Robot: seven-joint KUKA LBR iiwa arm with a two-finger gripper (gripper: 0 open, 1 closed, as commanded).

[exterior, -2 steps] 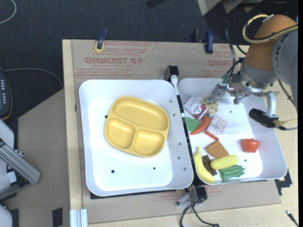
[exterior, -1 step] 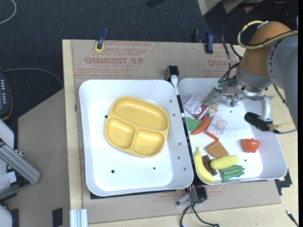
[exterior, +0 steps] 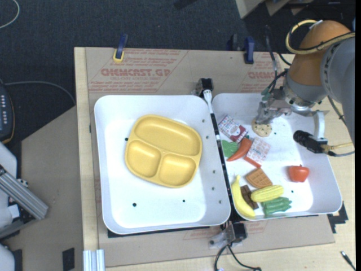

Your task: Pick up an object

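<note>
We see the counter carrying two white bins; the left bin holds a yellow divided plate, likely kept apart as a drop place. The right bin crowds the toy food. Our end effector hangs just above a round cookie, probably its target; how far it is open we cannot tell. A carrot and wrapper lie close beside.
</note>
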